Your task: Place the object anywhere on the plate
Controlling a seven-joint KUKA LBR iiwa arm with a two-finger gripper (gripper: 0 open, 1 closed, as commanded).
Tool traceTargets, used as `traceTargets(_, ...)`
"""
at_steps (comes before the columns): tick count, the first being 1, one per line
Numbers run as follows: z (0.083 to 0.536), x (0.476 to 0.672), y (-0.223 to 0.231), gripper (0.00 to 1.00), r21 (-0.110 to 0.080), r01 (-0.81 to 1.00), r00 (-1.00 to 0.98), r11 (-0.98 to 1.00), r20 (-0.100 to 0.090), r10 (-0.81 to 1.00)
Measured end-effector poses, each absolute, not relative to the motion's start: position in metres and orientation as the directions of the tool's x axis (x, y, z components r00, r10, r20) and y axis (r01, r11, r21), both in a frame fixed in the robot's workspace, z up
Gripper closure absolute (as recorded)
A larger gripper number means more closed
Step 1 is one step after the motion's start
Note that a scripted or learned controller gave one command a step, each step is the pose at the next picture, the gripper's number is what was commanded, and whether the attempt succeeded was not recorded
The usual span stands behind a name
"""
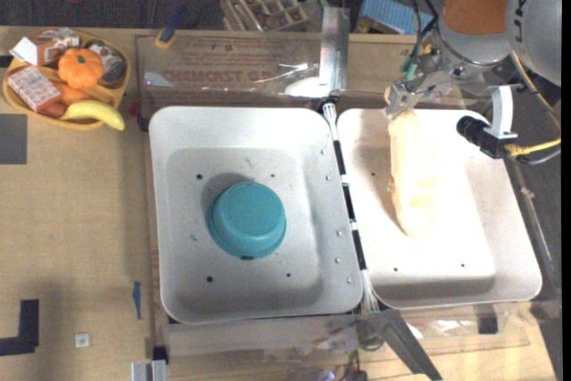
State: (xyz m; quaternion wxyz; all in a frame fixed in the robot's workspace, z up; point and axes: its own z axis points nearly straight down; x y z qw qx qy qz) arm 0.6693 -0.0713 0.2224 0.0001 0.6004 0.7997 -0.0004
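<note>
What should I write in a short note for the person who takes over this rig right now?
Gripper: at the far edge of the right white bin, shut on the top end of the pale cream, elongated soft object.
Object: hangs from the fingers over the right bin.
Plate: the round teal plate is in the left white bin, with nothing on it.
Done: object grasped.
Left: carry it across to the left bin and put it on the plate.

Teal plate [248, 219] upturned, left bin [178, 147] centre.
</note>
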Motion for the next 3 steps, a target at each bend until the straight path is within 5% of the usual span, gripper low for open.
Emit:
traceTargets(2, 0.219, 0.621, 0.017, 1.0, 0.0, 0.474, -0.88, 0.88, 0.002, 0.474)
traceTargets(3, 0.209, 0.606, 0.064, 1.0, 0.001, 0.099, -0.995, 0.995, 0.001, 0.099)
